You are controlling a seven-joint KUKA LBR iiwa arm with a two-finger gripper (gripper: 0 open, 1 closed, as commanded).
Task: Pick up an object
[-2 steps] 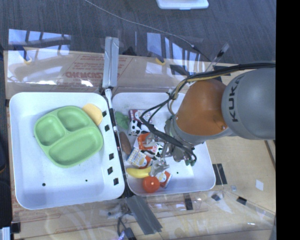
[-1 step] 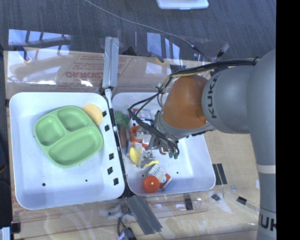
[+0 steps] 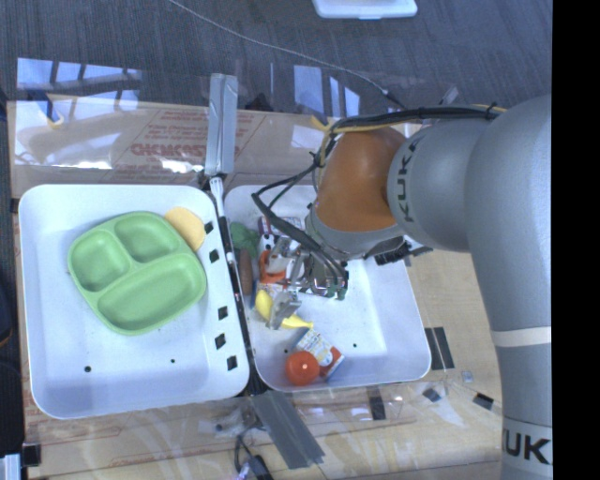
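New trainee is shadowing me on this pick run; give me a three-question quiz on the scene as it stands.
1. True or false: the green divided plate lies in the left bin.
2. The end effector hangs over which bin: A left, B right, C neither?
3. What colour is the round object near the right bin's front edge?

Key: 1 true; 2 B; 3 red.

A pale wooden desk [image 3: 450,281] stood on dark grey carpet [image 3: 112,33]. Clear plastic sheeting [image 3: 122,141] lay glinting along its far edge, and a white object [image 3: 364,7] sat beyond.
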